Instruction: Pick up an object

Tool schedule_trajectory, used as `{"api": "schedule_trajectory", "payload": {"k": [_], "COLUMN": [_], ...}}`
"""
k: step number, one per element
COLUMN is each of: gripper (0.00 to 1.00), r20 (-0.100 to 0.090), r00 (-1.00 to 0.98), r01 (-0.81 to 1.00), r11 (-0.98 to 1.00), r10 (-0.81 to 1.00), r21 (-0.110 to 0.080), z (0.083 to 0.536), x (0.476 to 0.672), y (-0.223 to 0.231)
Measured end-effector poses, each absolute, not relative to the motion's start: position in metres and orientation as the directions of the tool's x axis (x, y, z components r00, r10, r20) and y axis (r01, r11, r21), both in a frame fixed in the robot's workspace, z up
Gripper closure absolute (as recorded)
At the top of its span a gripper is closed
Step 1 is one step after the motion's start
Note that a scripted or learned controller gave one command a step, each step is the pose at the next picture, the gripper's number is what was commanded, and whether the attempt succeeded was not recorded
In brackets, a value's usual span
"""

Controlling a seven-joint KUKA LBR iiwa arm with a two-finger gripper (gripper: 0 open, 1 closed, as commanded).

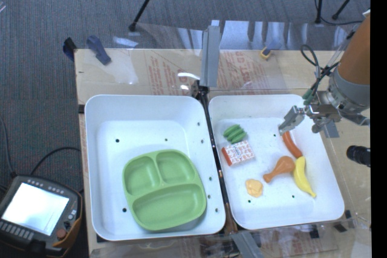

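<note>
- Looking down from the camera view, the gripper [309, 119] hangs over the upper right part of the right bin [275, 220], its fingers [291, 120] spread apart with nothing between them.
- Just below it lies an orange sausage-like piece [292, 144], the nearest candidate for a pick; the open stance suits a descent onto it, by my judgement.
- A yellow banana [303, 176] and a brown drumstick [280, 169] lie close beside that piece, almost touching, so a grasp there risks nudging neighbours.
- A green bean bundle [234, 133], a red-and-white box [238, 153] and a pale orange lump [254, 188] sit further left, more spread out.
- The left bin [103, 124] holds a green divided plate [164, 190], well apart from the arm.
- Both bins rest side by side on the surface [139, 72].
</note>
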State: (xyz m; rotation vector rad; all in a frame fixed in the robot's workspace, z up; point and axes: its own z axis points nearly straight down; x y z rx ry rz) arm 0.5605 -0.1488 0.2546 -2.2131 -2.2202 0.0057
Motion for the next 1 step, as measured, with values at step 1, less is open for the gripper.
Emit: {"api": "schedule_trajectory", "payload": {"k": [1], "gripper": [0.0], "r20": [0.004], "r00": [-0.208], "r01": [0.978], "r11": [0.208], "r10": [0.978], "r21": [-0.006], "z": [0.2412], "x": [0.5278], "y": [-0.1812]}}
